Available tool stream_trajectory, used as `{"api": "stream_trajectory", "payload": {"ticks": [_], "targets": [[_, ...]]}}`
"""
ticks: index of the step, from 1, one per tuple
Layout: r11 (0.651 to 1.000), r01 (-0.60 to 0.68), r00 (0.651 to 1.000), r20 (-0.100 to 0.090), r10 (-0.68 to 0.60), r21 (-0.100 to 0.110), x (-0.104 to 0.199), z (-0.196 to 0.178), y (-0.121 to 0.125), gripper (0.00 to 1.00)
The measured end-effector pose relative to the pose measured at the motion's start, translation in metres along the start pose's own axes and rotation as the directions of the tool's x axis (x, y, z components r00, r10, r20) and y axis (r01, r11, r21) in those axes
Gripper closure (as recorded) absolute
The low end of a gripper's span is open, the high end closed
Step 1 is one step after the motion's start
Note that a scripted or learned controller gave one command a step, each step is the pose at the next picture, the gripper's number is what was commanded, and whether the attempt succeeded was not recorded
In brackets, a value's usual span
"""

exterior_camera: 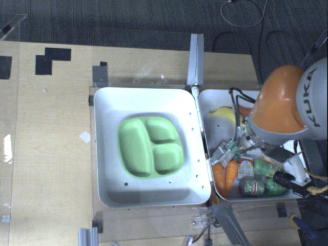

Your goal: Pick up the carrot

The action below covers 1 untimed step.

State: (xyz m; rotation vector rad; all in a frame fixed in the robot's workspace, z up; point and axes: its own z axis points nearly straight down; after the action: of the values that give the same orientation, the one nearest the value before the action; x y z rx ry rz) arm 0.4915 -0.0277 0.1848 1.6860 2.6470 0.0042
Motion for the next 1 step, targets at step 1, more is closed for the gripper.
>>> {"api": "stream_trajectory", "payload": {"ticks": [1], "targets": [[0.990,0.141,0.990,0.000,-0.141,0.000,0.0275,0.0006,0.0093,0.00]]}}
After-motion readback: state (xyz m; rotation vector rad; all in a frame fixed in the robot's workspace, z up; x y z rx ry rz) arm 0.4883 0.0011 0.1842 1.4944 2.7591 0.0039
